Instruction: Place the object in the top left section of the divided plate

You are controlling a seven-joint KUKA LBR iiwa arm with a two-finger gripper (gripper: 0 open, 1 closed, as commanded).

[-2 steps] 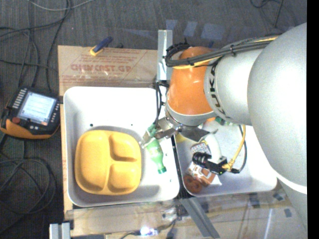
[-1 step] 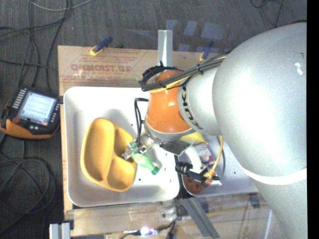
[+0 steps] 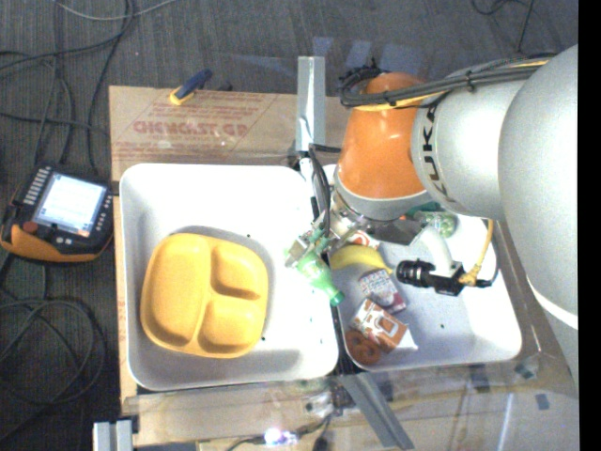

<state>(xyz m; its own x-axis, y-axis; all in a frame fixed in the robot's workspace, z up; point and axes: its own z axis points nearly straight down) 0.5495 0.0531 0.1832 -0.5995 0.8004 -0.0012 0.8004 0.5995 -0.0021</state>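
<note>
The gripper [image 3: 315,247] was seen just right of the yellow divided plate [image 3: 207,292], above the bins' shared wall; its grasp could not be told. A green object [image 3: 319,275] lay beside it, off the plate.

The arm [image 3: 451,148] hides much of the right bin [image 3: 488,341].

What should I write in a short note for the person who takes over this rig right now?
Gripper: over the wall between the two bins, beside a green object; grip unclear from above.
Yellow divided plate: in the left bin, nothing in any of its sections.
Other objects, including a brown packet, lie in the right bin.
Done: nothing placed yet.
Left: put the object into the plate's top left section.
</note>
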